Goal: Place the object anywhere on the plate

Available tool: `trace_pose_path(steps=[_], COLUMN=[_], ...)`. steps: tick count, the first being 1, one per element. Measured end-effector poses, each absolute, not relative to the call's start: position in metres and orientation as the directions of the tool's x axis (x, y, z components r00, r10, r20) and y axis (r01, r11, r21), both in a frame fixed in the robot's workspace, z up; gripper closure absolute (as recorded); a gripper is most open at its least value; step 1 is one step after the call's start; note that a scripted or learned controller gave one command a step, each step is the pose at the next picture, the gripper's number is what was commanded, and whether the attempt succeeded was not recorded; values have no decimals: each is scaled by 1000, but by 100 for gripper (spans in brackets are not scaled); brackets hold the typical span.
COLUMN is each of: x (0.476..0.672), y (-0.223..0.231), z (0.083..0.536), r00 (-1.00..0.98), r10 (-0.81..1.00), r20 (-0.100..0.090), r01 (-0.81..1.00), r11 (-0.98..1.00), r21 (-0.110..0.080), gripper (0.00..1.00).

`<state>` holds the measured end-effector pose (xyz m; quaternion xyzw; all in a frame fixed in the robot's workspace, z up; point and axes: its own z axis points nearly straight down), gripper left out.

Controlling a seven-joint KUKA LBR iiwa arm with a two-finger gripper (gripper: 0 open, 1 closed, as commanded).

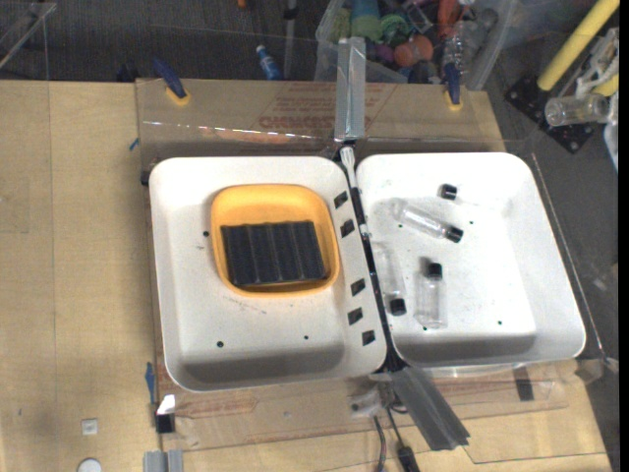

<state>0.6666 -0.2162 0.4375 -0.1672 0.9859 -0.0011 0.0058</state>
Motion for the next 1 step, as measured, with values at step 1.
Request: trace_pose_path(steps=[1], x=[669], y=[-219], z=[437], r00=[-913], r10=[-408], r20=[-10], r01=[-408], r11=[913], r21=[-5], gripper=[100])
